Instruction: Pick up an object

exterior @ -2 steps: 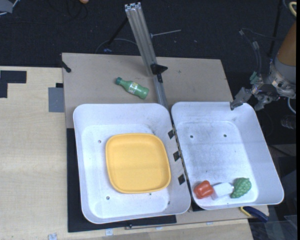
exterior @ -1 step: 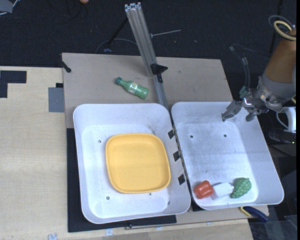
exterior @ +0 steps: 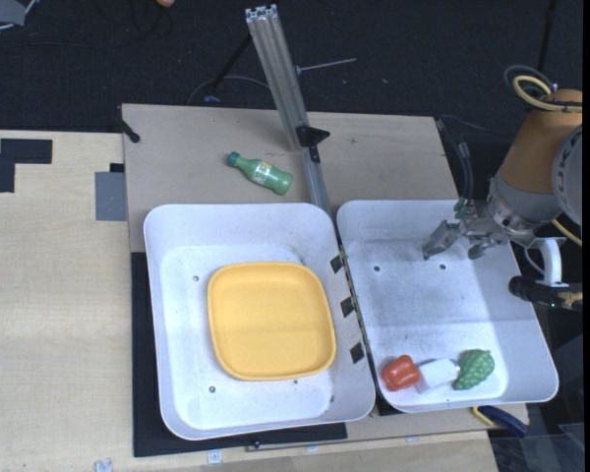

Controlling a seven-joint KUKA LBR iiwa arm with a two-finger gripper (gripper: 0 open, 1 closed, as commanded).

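Hovering released over the right bin near its far edge, jaws well apart from the toys.

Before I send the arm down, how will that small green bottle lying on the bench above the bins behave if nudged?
The small green bottle lies on its side on bare bench, so it would probably roll. It looks like light plastic, likely skidding away under a glancing touch. Its rounded body may slip between fingers.

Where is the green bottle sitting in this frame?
The green bottle lies on its side on the bare bench, outside both bins, just beyond the far edge of the left bin that holds the yellow plate.
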